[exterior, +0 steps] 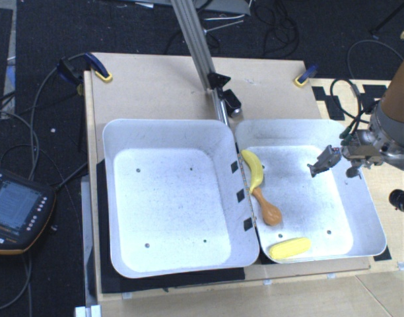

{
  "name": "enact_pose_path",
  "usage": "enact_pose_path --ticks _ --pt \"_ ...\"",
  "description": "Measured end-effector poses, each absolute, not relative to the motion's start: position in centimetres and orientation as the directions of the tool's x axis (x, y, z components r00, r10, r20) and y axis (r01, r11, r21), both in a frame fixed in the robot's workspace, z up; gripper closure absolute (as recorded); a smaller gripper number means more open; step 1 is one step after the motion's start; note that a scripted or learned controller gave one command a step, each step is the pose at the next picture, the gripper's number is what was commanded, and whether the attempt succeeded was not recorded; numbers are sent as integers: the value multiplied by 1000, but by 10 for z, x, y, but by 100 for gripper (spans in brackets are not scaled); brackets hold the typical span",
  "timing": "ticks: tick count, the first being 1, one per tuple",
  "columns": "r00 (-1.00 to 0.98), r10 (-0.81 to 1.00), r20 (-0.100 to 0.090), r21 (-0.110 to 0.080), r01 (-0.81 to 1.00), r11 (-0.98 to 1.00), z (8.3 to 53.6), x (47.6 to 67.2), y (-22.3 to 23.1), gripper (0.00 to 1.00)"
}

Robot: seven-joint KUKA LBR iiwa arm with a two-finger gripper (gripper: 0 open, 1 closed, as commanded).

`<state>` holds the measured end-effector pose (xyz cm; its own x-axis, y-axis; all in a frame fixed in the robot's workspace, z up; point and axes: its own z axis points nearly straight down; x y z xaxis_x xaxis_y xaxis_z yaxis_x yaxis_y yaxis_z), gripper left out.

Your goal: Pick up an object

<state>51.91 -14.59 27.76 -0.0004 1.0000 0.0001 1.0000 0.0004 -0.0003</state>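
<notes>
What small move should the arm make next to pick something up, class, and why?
Probably shift left and lower toward the banana: the gripper hangs above bare floor of the right bin, holding nothing, apart from every object.

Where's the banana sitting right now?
The banana lies in the right bin, against its left wall, with the brown wooden spoon just below it.

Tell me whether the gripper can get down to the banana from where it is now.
Probably yes. The gripper hangs over the right bin, and the banana lies against that bin's left wall with bare floor between them. The orange wooden piece touching its lower end could crowd the grasp.
</notes>
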Motion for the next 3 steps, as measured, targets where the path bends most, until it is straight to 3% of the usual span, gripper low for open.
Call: enact_pose_path --ticks 3 --pt "0 1000 1 -5 1000 0 94 521 -134 0"
